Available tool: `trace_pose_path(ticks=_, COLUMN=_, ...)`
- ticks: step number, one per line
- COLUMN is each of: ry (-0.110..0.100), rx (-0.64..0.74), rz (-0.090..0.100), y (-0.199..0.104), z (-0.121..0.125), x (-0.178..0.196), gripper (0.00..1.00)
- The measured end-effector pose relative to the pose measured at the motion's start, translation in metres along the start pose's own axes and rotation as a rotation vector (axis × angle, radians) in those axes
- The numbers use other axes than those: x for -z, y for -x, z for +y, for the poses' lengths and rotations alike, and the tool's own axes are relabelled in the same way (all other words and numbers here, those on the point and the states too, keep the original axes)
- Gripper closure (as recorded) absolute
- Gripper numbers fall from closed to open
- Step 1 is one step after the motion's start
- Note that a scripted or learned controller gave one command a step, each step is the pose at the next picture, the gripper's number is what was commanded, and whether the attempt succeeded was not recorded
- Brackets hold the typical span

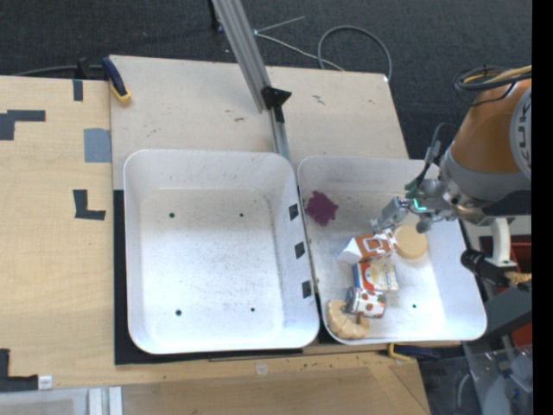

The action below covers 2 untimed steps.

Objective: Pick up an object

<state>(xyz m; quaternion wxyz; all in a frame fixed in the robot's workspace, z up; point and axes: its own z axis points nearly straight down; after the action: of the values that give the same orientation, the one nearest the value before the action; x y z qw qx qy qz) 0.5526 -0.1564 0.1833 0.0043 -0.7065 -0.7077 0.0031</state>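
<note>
The gripper [396,217] hangs low over the right bin [449,314], just up and to the right of a small orange-and-white carton [373,247]; whether it is wide or narrow I cannot tell, and nothing shows held in it. That carton is the likeliest thing to pick: it lies near the bin's middle in a tight cluster, and it looks light, stiff at its folded edges but easily dented on its flat faces, with a printed skin that may be slick. I would judge the best hold to be across its narrow sides, closing gently, since a squeeze on the broad face could crush it or let it squirt out. Trouble comes from its neighbours. A tan round disc [412,245] sits touching or just beside the carton on its right, directly under the wrist's approach, and could catch a finger. A second carton [373,282] with similar print lies just below the first, perhaps overlapping it, and below that a pale bread-like piece [347,321] rests against the bin's lower rim. A purple soft-looking lump [321,207] lies well apart, up and to the left of the carton, in open floor, and looks the easier target. The left bin [138,232] adjoins beyond.
</note>
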Motion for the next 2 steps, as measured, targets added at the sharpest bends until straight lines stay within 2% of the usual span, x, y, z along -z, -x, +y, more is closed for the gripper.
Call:
trace_pose_path(ticks=1, ry=0.004, rx=0.001, rz=-0.001, y=0.000, z=0.001, x=0.002, gripper=0.00)
trace_pose_path(ticks=2, ry=0.003, rx=-0.002, rz=-0.001, y=0.008, z=0.000, x=-0.060, gripper=0.00)
